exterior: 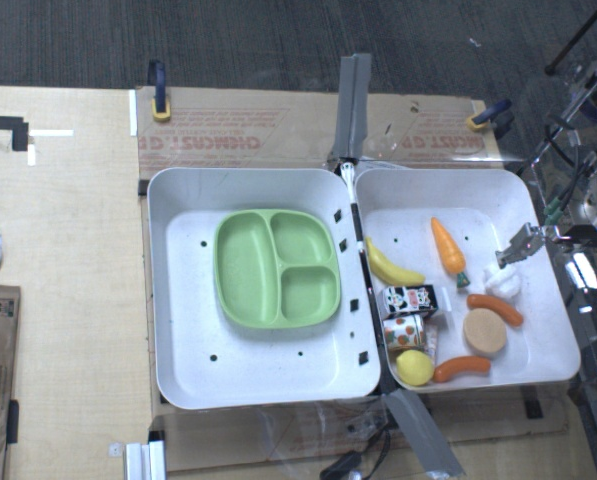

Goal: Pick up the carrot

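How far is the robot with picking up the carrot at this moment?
Nothing looks done yet: the carrot lies on the floor of the right bin, between the banana and the end effector. In hand: the end effector is at the bin's right side, apart from the carrot. Left: reach the carrot, grasp it, lift it.

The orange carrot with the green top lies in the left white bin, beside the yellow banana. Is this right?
Not quite. The camera view shows the orange carrot with the green top in the right white bin, beside the yellow banana.
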`<state>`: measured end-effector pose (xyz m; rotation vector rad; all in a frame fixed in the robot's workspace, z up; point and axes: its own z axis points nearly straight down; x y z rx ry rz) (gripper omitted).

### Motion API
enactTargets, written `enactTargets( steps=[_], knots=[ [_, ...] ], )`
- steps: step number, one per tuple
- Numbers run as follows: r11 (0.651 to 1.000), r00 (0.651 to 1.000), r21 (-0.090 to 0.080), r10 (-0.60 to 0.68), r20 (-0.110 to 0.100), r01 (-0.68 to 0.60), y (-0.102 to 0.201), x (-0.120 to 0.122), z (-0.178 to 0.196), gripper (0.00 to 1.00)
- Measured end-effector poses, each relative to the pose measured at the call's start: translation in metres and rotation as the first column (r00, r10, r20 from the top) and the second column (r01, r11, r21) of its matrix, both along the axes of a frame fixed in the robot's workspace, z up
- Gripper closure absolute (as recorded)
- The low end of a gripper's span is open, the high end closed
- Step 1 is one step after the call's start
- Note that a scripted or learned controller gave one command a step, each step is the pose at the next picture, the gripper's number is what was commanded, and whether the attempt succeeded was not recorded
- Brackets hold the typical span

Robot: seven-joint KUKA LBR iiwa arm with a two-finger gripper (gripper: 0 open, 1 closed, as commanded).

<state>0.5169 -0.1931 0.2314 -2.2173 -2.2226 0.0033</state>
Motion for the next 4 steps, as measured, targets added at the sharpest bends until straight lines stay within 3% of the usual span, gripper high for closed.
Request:
enactTargets(
  steps=[1, 2, 3, 4],
  knots=[
    [0.993, 0.993, 0.000, 0.119, 0.002, -0.119, 0.049, 0.033, -0.136, 0.00],
    [0.994, 0.994, 0.000, 0.110, 0.002, -0.110, 0.059, 0.070, -0.140, 0.00],
    [0.994, 0.994, -0.001, 0.108, 0.002, -0.108, 0.058, 0.070, -0.131, 1.00],
    [0.984, 0.984, 0.000, 0.181, 0.002, -0.181, 0.046, 0.033, -0.070, 1.00]
  ],
)
